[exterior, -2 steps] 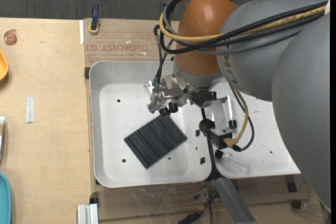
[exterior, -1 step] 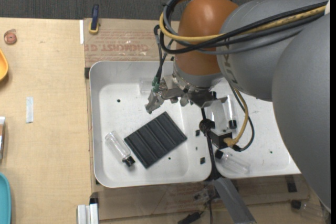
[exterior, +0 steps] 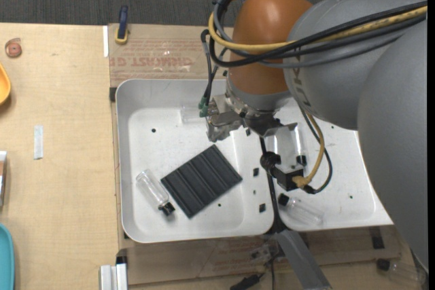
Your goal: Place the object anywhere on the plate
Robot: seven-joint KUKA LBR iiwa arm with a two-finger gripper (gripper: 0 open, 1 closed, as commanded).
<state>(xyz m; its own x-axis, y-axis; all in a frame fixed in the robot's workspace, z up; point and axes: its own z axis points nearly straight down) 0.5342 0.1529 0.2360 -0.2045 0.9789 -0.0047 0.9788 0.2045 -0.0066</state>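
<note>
A dark ribbed rectangular plate (exterior: 202, 180) lies slantwise on the floor of the left bin (exterior: 136, 112). Just left of it lies a small clear bottle (exterior: 153, 191) with a black cap, close to the plate's lower left corner. My gripper (exterior: 221, 124) hangs under the orange wrist over the back right part of the left bin, above and apart from the plate's far corner. The wrist body hides its tip. Another clear object (exterior: 303, 212) rests at the front of the right bin (exterior: 353, 214).
The bulky grey arm (exterior: 367, 64) covers most of the right bin. Cables and a black connector (exterior: 285, 176) dangle over the wall between the bins. A blue clamp (exterior: 122, 22) holds cardboard behind the left bin. Wooden benchtop (exterior: 54, 146) lies to the left.
</note>
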